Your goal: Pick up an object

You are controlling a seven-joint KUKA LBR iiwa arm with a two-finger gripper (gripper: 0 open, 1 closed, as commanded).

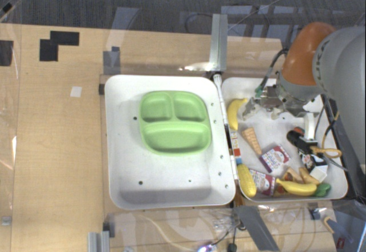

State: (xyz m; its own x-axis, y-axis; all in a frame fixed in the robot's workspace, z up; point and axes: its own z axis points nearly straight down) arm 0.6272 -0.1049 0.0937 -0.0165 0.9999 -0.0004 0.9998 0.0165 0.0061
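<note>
A banana [297, 187] lies at the right bin's [341, 188] near edge among toys, while the gripper [258, 103], its spread unclear, hovers beside another banana [235, 112], seemingly approaching; next, descend and pinch.

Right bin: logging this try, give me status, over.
Gripper low over right bin, beside upper banana. Nothing seen held. Cone and packets close by.

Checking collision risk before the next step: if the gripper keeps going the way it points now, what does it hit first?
The gripper points down and toward the left of the view, at the upper banana by the right bin's left wall. That banana looks first in line; depth is hard to judge from above, so it might reach the bin floor beside it instead.
</note>
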